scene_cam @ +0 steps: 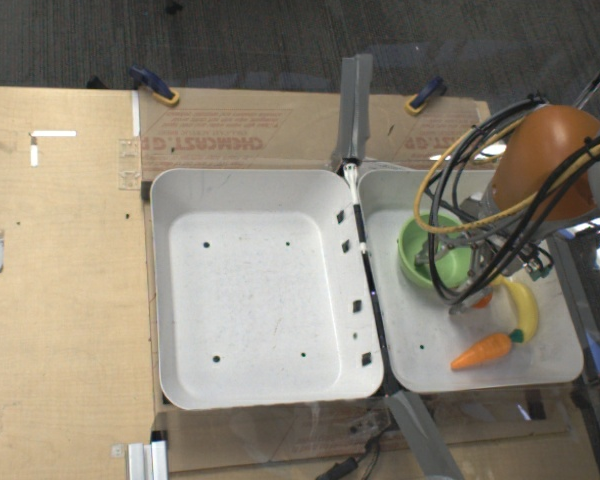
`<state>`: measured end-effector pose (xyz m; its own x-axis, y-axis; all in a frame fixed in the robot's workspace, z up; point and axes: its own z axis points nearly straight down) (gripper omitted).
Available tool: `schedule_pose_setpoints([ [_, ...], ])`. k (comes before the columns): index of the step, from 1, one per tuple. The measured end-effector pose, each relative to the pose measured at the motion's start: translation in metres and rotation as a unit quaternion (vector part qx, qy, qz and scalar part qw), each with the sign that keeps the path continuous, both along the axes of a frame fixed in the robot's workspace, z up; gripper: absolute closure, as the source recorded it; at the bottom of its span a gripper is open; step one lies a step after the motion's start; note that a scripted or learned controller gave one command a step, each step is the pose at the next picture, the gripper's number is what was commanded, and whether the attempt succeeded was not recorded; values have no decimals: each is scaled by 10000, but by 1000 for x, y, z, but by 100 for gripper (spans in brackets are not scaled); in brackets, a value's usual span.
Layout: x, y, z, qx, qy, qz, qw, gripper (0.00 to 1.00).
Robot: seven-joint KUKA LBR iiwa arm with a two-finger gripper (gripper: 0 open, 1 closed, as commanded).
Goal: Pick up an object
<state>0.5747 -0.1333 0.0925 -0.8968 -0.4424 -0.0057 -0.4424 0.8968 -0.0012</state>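
The carrot [482, 351] lies nearest, tilted across the front of the right bin [540, 368], with the banana [523, 309] just behind it, curving up toward the arm. Either looks a fair thing to pick: I'd come down across the narrow width of the carrot, not along its length, and keep well off the bin's front rim so nothing gets shoved against the wall. The banana sits so near the arm's working end that going for it risks nudging the carrot.

Behind them the green bowl [430, 253] rests against the bin's left side, looped over by the arm's black and yellow cables [450, 218]. The gripper [472, 293] hangs low between bowl and banana; whether its jaws are wide or closed I cannot tell, cables cover them. Farther back, the orange band [545, 163] rises over the bin's rear. The left bin [170, 298] sits alongside.
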Motion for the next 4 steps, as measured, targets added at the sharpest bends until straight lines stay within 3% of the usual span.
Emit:
schedule_pose_setpoints([
  [1, -61, -77, 0, -13, 7, 1455, 9894, 0],
  [2, -22, -12, 0, -10, -5, 2551, 9669, 0],
  [3, 35, 21, 0, -5, -6, 515, 9987, 0],
  [4, -27, -39, 0, -9, 6, 23, 10000, 0],
])
